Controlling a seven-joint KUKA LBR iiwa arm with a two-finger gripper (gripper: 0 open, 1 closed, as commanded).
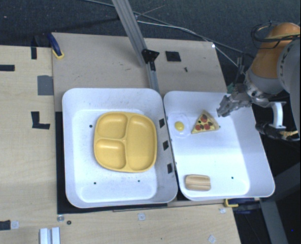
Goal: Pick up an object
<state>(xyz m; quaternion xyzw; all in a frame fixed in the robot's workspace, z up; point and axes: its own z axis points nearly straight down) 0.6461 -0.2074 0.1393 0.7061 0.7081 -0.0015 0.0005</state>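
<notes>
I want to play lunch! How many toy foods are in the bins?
3, all in the right bin: a pizza slice near the gripper, a small yellow piece left of it, and a bread roll at the front.

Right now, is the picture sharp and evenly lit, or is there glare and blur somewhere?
Camera view: light is soft and even, with faint shadows beside the yellow plate; the white bins look bright and slightly washed out; the gripper near the pizza slice is blurry, so its fingers are unclear.
</notes>
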